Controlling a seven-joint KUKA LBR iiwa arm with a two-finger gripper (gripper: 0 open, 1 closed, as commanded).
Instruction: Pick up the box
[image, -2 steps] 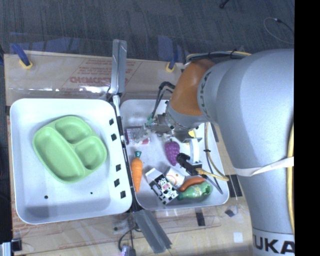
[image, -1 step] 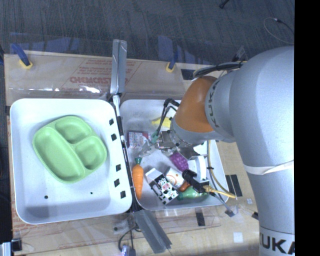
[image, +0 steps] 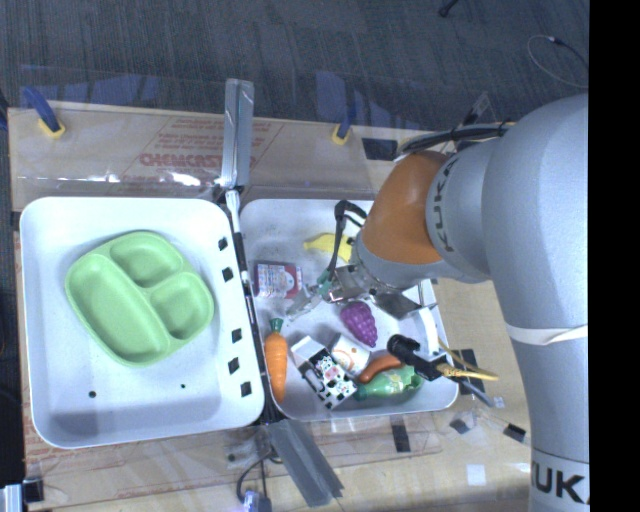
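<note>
Camera view: right bin (image: 262, 215) crowded, left bin (image: 40, 300) holding a green divided plate (image: 140, 293). Box (image: 330, 372), small, black-and-white patterned, lying tilted near the right bin's front wall, just right of the carrot (image: 277, 362) and touching the green bottle (image: 390, 383) on its other side. Grapes (image: 359, 321) just behind the box; red packet (image: 277, 278) and banana (image: 325, 243) farther back. Gripper (image: 325, 287) low over the right bin's middle, behind the box and apart from it; spread of its tips not readable, nothing seen between them.

Probably light cardboard, stiff but crushable, smooth-faced. Best taken across the two narrow sides with modest squeeze, minding crowding neighbours.
</note>
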